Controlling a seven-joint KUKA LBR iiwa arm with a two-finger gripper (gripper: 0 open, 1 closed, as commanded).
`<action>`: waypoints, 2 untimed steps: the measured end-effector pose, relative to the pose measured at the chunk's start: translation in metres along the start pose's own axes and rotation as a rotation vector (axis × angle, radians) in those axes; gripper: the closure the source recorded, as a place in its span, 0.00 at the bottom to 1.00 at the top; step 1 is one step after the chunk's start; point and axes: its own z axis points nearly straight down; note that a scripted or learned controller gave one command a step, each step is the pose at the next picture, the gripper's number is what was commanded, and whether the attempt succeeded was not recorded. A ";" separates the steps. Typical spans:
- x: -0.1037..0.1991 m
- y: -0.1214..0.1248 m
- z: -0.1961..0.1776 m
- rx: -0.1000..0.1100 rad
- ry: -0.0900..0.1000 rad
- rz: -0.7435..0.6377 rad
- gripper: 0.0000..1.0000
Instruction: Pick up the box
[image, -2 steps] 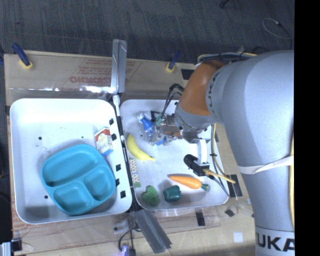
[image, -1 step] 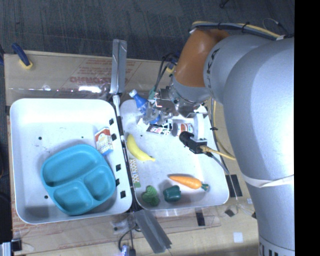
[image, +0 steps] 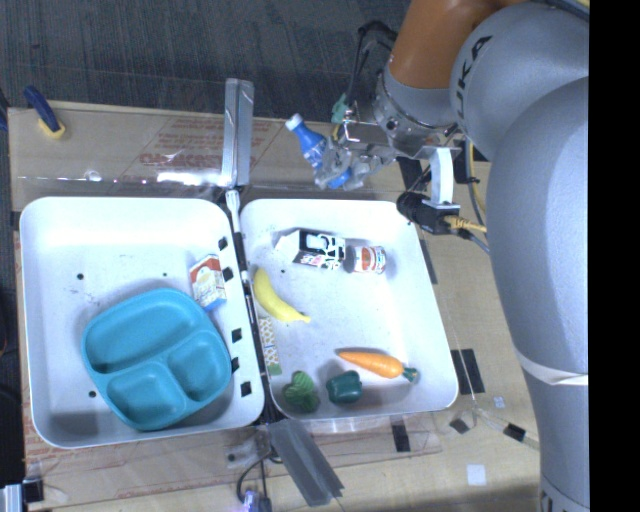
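The bench (image: 130, 140) is tan. Two shallow white bins sit on it side by side, the left bin (image: 40, 300) and the right bin (image: 425, 330), touching along a middle divider. A blue and yellow tool (image: 42, 112) lies at the bench's far left corner.

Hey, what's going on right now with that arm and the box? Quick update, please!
Gripper up above the right bin's far rim, a blue-and-white bottle at its fingers. Box lies in the left bin, against the blue tray. Box untouched.
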 end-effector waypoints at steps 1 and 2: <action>0.061 -0.062 0.058 0.005 0.000 -0.109 1.00; 0.069 -0.014 0.066 0.002 -0.001 0.161 1.00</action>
